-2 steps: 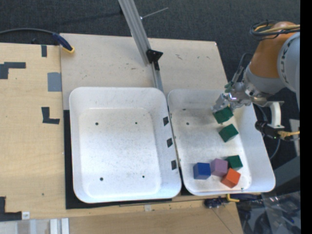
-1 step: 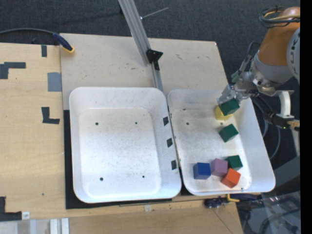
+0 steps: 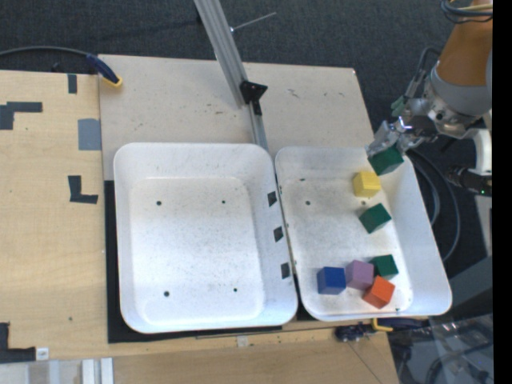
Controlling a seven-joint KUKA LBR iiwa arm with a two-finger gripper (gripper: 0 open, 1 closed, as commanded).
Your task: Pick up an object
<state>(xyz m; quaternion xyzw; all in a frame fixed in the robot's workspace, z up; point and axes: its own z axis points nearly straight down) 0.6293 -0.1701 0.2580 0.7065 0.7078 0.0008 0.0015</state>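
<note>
So the arm comes in from the upper right of the frame, grey with that orange band, and the gripper (image 3: 390,144) sits right over the top right corner of the right bin (image 3: 424,238). It's got a dark green cube (image 3: 387,161) pinched between its fingers. The cube hangs tilted, one corner pointing down, just above the bin's upper rim. It's a small plain block, matte dark green, with no markings I can make out.

Just below it, near the top of the right bin, there's a yellow cube (image 3: 366,183) lying on the bin floor, very close to the held one but apart from it as far as I can see. A bit lower sits another green cube (image 3: 374,217), turned at an angle.

Down at the bottom of that bin is a little cluster: a blue cube (image 3: 330,279), a purple cube (image 3: 360,274) right beside it, an orange cube (image 3: 380,293) touching the purple one, and a third green cube (image 3: 386,265) tucked just above the orange.

The left bin (image 3: 192,238) is speckled white with a few dark dots. Both bins sit side by side on the pale wooden worktop (image 3: 48,214), and a metal rail (image 3: 224,38) slants down from the top centre.
</note>
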